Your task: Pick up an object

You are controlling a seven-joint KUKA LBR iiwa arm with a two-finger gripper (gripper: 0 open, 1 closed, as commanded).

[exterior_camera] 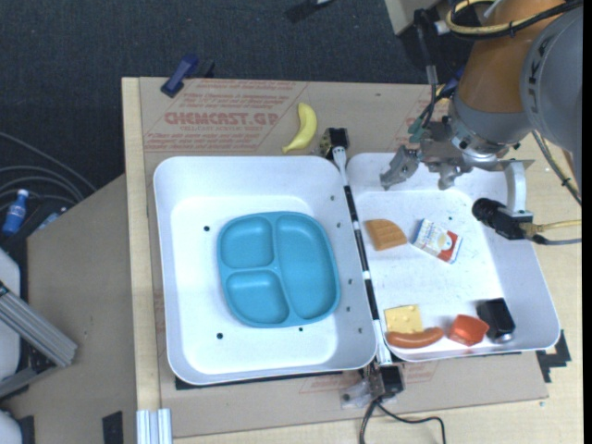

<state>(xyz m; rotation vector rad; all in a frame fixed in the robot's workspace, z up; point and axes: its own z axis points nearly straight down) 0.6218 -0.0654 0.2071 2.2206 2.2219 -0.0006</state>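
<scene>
Arm (518, 54) cut off by top and right edges, upper links out of frame. Gripper (425, 166) blurred over right bin's (532, 276) far rim (finger gap unreadable). Small carton (435, 240) print too small to read. Black block (496, 317) near corner, kind unclear. Cables (37, 169) and blue-capped bottle (14, 213) run off left edge. Metal rail (32, 326) clipped at lower left.

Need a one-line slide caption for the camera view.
KUKA arm's tool hovers open over the right bin holding toy foods; blue divided plate in the left bin.
</scene>
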